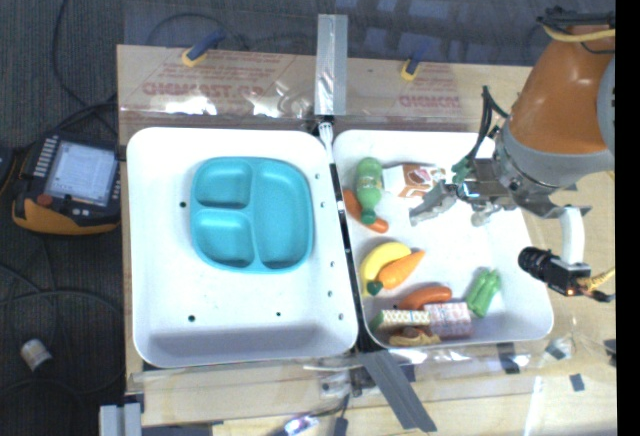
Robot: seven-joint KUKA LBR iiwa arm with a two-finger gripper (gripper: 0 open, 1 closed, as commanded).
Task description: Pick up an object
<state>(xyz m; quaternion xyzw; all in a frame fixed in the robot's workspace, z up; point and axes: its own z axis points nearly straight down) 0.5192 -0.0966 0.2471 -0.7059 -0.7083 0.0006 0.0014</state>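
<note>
Jaws (455, 206) of the gripper hang over the far half of the right bin (520, 254), spread apart with nothing between them; one grey finger (430, 204) points left toward the toys and the other (487, 212) sits just right of it. Behind them the grey arm with its orange band (565, 104) comes in from the right.

Loose toy food lies along the left and near parts of that bin. A green bottle-shaped toy (369, 177) stands at the far left, with a small orange carrot (362, 214) touching its near end. Just left of the jaws lies a small white and brown carton (418, 178). Nearer, a yellow banana (383, 259) and a larger orange carrot (402, 269) lie touching. A red sausage (425, 296) sits near them, a green pepper (484, 290) to its right, and a printed snack packet (430, 320) rests against the near wall.

On the left, the other bin (160, 294) holds a turquoise divided plate (252, 212). A handheld control pendant (68, 182) lies on the floor left of the worktop (230, 84).
</note>
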